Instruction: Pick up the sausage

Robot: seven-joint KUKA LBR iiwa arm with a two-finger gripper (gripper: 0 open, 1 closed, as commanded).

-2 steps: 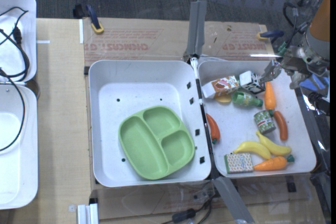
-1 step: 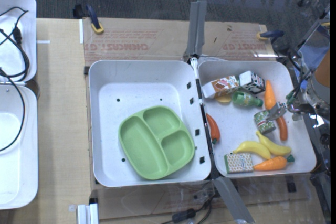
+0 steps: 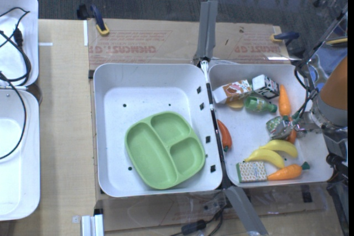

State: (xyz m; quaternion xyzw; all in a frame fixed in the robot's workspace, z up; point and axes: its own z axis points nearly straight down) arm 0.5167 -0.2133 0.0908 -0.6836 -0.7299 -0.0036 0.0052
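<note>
Two shallow white bins sit side by side on a pale surface [image 3: 61, 119]. At the near edge of the right bin [image 3: 318, 177] lie a carrot [image 3: 285, 172], a small speckled box [image 3: 251, 172] and, just behind them, a banana [image 3: 274, 151]. The left bin [image 3: 110, 85] holds a green divided plate [image 3: 165, 149].

Further back, the hand [image 3: 286, 129] hangs low at the right side of the right bin, among clutter; the view is too muddled there to tell whether it is apart or together, and nothing is clearly held.

The sausage [image 3: 224, 135], probably the short reddish piece, lies lengthwise against the right bin's left wall, well apart from the hand. It looks light, smooth and rounded, so likely to roll or slip; gripping across its middle seems best, though the wall crowds one side.

Farthest back sit a second carrot [image 3: 284, 99], a green item [image 3: 260, 105] and a packet [image 3: 238, 88]
</note>
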